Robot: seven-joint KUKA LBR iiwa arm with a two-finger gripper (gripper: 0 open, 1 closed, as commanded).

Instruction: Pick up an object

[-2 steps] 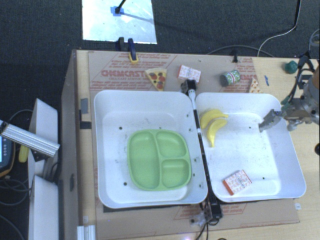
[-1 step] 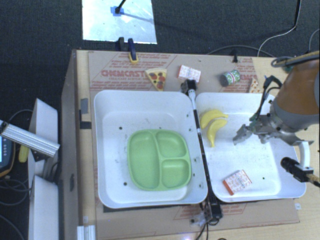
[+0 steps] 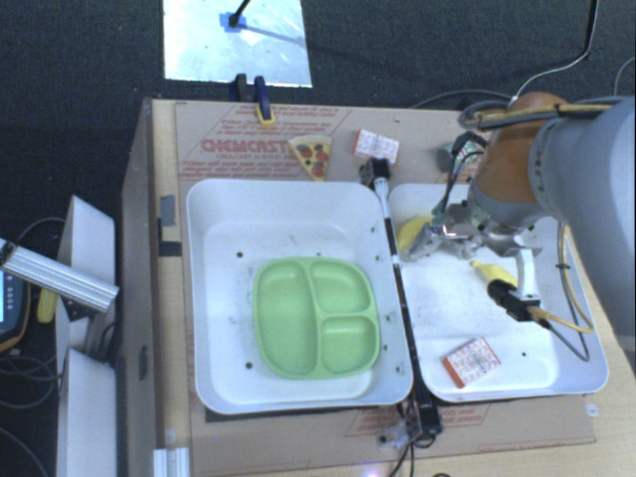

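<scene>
In the right bin [image 3: 537,366], a yellow banana-shaped thing [image 3: 410,230] lies at the far left corner. My gripper [image 3: 443,240] is low in that bin, just to the right of the yellow thing and very close to it; whether they touch is unclear. An orange-red flat box [image 3: 471,361] lies near the bin's front edge, well apart from the gripper. A green divided plate [image 3: 316,316] sits in the middle of the left bin [image 3: 224,266].
On the cardboard behind the bins lie a toy pizza slice [image 3: 311,155] and a small white and red card [image 3: 376,145]. A blue clamp [image 3: 262,98] holds the cardboard's far edge. The arm [image 3: 566,167] covers the right bin's far right part.
</scene>
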